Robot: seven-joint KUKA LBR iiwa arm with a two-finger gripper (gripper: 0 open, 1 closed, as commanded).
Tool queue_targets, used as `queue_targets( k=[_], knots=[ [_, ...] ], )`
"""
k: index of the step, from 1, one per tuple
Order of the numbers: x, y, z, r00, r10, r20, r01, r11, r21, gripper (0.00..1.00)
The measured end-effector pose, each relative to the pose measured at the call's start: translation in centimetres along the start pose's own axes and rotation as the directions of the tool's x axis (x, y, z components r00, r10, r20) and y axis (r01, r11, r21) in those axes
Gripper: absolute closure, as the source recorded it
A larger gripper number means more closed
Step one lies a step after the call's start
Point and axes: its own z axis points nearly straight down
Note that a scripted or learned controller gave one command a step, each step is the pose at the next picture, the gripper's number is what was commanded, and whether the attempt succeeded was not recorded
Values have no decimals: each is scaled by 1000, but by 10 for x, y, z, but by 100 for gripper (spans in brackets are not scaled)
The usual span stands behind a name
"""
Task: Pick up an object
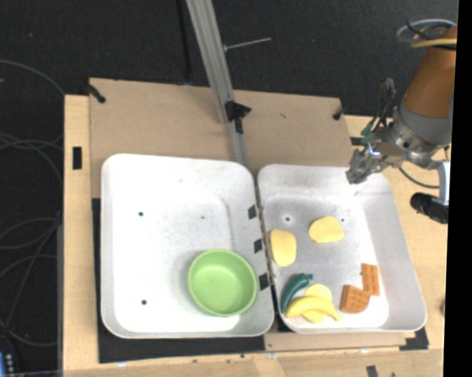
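Observation:
The right bin (391, 222) holds a pale yellow lump (326, 230) near its middle and a second yellow lump (283, 246) by its left wall. At its front lie a yellow banana (312, 304) with a dark green piece (296, 285) beside it, and an orange waffle-like piece (360, 291). My gripper (362, 167) hangs over the back right corner of this bin, above and to the right of the pale yellow lump, with nothing seen in it.
The left bin (149, 211) holds a green bowl (222, 281) at its front right. A slanted metal post (218, 70) rises behind the wall between the bins. Cables lie on the dark floor at left.

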Motion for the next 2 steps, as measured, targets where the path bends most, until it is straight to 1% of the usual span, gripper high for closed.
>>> queue_targets(
  k=[1,2],
  knots=[
    [0,1,-18,1000,-3,-1,3,1000,0,100],
    [58,-1,-24,1000,-5,-3,5,1000,2,100]
  ],
)
